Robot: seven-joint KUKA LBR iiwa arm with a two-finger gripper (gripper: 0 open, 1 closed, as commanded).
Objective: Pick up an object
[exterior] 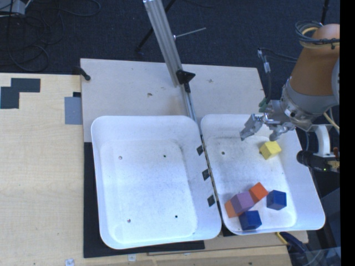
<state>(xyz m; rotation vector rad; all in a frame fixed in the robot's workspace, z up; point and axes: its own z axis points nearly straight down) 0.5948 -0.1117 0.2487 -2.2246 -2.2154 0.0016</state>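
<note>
In the right bin [222,127], a yellow block [270,149] lies alone near the far right side. My gripper [261,130] hangs just above and to the left of it, open, with nothing between its fingers. Near the bin's front lies a cluster: an orange block [258,192], a purple block [242,202], another orange block [229,208] partly behind the purple one, and two blue blocks [276,199] [250,220].
The left bin [111,132] sits beside the right one, with black clips along the shared edge. A slanted aluminium bar [166,43] rises behind the bins. The arm's grey and orange body [316,71] stands over the right bin's far right corner.
</note>
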